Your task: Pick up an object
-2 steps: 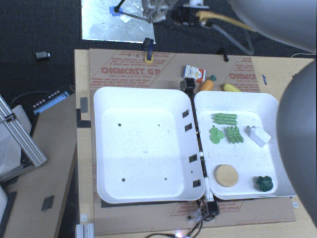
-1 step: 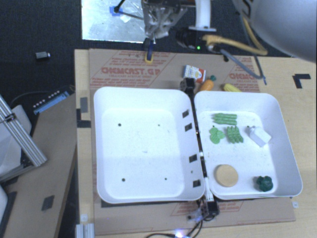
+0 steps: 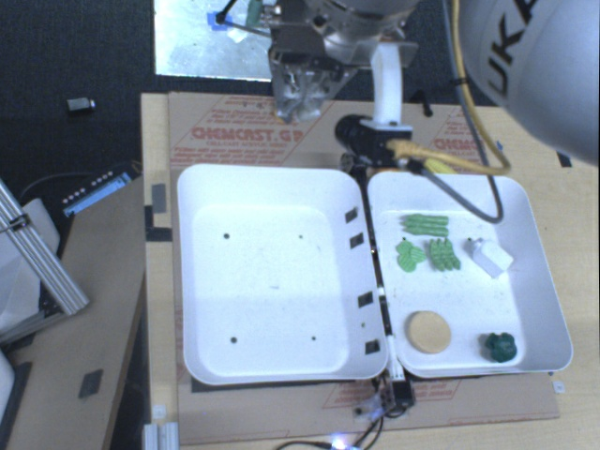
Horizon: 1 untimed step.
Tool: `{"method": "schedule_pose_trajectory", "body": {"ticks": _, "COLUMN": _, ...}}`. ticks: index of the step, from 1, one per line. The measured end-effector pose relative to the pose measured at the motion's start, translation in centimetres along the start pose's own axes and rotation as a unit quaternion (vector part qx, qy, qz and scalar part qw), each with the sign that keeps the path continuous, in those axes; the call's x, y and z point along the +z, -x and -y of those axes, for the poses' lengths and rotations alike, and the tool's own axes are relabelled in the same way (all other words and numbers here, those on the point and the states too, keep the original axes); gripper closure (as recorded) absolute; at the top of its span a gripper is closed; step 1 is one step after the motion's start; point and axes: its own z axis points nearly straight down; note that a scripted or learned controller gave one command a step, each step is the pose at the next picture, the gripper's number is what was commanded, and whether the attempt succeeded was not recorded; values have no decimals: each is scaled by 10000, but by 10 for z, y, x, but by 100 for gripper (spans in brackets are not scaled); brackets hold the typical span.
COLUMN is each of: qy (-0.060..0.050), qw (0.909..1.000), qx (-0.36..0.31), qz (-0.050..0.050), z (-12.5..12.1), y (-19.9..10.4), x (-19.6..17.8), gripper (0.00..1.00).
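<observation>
Objects lay in the right bin (image 3: 539,251): a green pod piece (image 3: 425,223) nearest the far wall, two smaller green pieces (image 3: 409,256) (image 3: 443,254) just beside each other below it, a small white block (image 3: 490,257) to their right, a tan disc (image 3: 428,332) toward the near rim and a dark green lump (image 3: 500,347) in the near right corner. The left bin (image 3: 197,279) sat beside it, the two touching along a middle seam. The gripper (image 3: 302,101) hung well apart from all of them, beyond the far edge of the left bin over the cardboard sheet (image 3: 234,131) (I could not tell how its jaws stood). I judged the green pieces risky, since they crowded together and a descent might nudge one aside or catch two. The flat disc looked likely to slip, and the lump sat close to the bin wall, where a finger could strike the rim.
</observation>
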Motion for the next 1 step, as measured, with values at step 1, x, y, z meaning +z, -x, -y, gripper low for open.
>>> {"method": "schedule_pose_trajectory", "body": {"ticks": 1, "qy": -10, "qw": 10000, "qx": -4, "qz": 1, "z": 84, "y": -1, "x": 26, "gripper": 100}}
